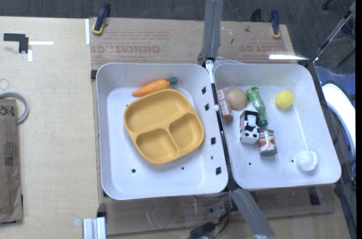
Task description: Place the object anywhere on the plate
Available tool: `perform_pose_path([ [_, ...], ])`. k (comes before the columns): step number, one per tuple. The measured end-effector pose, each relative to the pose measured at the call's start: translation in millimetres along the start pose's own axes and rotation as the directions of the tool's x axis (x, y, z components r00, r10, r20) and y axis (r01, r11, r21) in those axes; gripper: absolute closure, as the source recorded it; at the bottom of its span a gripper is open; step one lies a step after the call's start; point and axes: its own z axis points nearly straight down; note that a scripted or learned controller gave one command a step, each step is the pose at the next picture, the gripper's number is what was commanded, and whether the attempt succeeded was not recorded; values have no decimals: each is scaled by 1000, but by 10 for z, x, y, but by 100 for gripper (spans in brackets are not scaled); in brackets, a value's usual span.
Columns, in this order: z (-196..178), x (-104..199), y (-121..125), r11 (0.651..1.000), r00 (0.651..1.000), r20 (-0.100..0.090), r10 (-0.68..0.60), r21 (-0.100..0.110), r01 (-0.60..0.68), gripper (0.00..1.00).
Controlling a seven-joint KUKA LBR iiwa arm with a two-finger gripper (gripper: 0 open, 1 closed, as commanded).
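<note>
Camera view: the yellow three-compartment plastic plate (164, 126) is seen bare; an orange toy carrot (151, 86) is touching its 12 o'clock rim. Nothing is placed yet; the jaws' state cannot be told.

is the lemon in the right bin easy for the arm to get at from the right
Probably yes: the lemon sits apart from the green bottle and other items, with bare bin floor on its right side.

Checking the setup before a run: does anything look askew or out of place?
The yellow plate sits rotated in the left bin, and the carrot lies against its upper rim rather than with the other items crowded in the right bin. No spills or damage visible.
</note>
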Motion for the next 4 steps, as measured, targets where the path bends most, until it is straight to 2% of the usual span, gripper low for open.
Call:
perform_pose_path([
  [1, -319, -38, 97, 991, 991, -1, 135, -1, -135, 100],
  [4, -314, -33, 92, 991, 991, 1, 134, 0, -134, 100],
])
